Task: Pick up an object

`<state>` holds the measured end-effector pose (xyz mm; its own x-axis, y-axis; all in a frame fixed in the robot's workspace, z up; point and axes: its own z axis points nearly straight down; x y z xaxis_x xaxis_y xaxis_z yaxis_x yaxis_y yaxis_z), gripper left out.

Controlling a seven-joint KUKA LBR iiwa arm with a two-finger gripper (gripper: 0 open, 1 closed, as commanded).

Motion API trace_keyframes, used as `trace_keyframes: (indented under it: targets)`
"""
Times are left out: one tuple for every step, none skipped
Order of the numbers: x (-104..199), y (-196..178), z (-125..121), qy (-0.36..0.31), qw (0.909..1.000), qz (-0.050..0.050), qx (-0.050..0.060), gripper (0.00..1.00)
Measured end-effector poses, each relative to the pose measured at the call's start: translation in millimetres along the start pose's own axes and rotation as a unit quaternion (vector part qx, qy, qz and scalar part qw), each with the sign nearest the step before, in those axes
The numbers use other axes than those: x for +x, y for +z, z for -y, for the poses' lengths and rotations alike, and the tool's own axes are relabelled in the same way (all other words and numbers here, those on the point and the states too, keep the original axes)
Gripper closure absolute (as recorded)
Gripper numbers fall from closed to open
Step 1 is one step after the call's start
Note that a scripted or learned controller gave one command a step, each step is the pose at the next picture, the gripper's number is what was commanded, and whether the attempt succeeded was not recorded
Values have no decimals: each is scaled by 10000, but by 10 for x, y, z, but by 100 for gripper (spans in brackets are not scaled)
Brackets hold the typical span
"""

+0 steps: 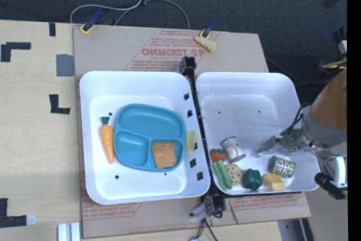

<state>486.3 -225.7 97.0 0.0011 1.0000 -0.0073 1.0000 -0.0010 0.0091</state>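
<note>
My gripper [275, 145] hangs low over the right bin [248, 84], near its right wall, with the grey arm and its orange band [333, 104] at the view's right edge. Just below the gripper lies a green-labelled can [281, 167]. To the gripper's left a small silver can [230, 149] lies on its side. Along the bin's front edge lie a red piece [217, 155], a green cucumber [222, 175], a speckled cracker [234, 175], a dark green pepper [252, 179] and a yellow piece [273, 182]. Nothing shows in the gripper.
The left bin [135, 79] holds a blue divided plate [148, 135] with a toast piece [164, 155] in one compartment, and a carrot [106, 141] beside the plate. A black divider [194, 115] runs between the bins. Cables and clips lie behind them.
</note>
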Motion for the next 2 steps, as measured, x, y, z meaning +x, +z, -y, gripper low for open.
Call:
trace_keyframes:
  targets:
    - [598,-10,-513,-50,10000,-49,39,0]
    - [-4,103,21,9,10000,-27,14,0]
